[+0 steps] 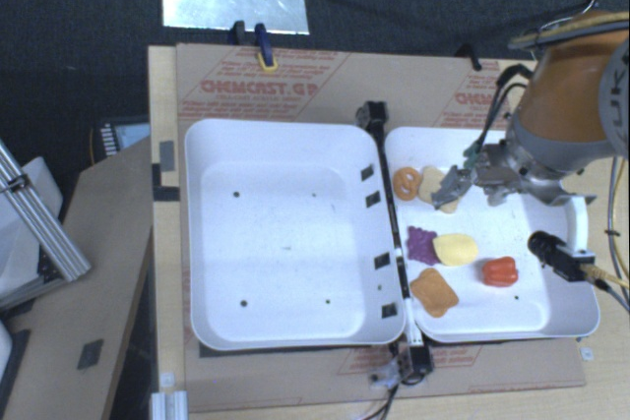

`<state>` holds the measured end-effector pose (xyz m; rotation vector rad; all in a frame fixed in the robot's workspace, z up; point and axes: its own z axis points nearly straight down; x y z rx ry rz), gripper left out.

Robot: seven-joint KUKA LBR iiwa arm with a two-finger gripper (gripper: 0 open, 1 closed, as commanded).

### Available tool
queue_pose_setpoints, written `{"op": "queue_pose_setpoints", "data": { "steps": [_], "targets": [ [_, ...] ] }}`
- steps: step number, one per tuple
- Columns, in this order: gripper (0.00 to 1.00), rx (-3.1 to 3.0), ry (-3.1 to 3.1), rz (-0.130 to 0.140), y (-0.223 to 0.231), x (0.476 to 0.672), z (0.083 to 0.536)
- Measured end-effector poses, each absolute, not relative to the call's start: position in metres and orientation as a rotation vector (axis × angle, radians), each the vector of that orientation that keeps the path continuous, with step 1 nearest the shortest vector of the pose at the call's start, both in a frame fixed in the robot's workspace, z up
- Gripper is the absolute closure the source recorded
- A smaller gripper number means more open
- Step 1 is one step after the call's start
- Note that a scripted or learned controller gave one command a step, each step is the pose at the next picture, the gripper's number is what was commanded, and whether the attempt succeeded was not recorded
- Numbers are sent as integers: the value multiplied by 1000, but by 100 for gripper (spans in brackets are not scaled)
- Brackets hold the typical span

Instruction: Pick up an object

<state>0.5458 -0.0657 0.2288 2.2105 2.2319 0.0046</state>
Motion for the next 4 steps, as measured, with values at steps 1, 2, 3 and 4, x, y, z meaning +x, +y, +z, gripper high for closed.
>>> {"op": "queue_pose_setpoints", "data": {
  "steps": [1,2,3,4],
  "targets": [
    [100,2213,2225,6,-69,547,239],
    [100,2204,2228,15,-19,568,329],
    [100,2201,2223,29,42,546,506],
    [100,2222,2213,8,-18,501,538]
  ]
}}
